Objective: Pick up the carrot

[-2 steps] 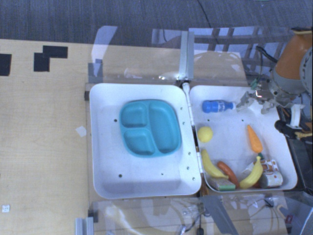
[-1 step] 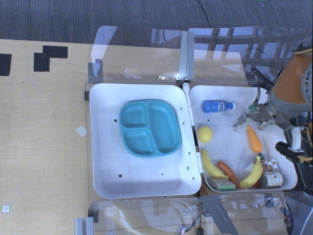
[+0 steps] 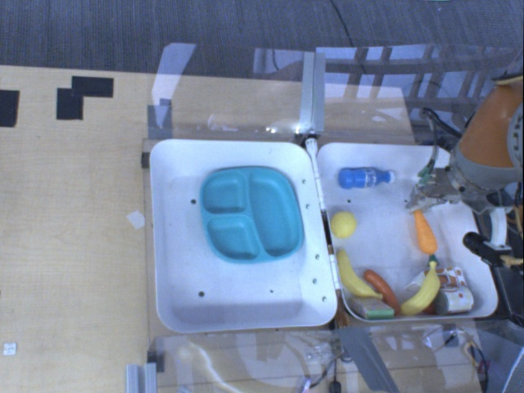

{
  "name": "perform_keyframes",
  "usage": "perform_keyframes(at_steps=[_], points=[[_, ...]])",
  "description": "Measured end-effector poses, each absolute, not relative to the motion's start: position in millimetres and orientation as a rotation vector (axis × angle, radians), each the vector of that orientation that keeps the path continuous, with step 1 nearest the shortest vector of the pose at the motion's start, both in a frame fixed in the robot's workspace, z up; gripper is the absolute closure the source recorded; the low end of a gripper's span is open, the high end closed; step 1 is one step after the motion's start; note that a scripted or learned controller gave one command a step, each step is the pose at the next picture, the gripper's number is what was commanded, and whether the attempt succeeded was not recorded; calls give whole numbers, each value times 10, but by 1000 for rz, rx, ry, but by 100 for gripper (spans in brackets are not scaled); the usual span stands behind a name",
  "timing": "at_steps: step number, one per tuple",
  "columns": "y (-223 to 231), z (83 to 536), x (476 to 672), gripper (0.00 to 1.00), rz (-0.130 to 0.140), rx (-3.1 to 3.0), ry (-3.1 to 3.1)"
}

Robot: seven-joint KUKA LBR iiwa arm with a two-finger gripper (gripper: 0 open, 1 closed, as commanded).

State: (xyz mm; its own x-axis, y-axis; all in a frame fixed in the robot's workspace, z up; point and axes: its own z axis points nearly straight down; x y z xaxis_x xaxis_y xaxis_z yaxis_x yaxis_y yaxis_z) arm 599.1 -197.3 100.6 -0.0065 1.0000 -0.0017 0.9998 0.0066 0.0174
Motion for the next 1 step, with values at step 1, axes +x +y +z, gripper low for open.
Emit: perform_keyframes(at_steps=[1], points=[[-1577, 1998, 6321, 100, 7, 2256, 2178]])
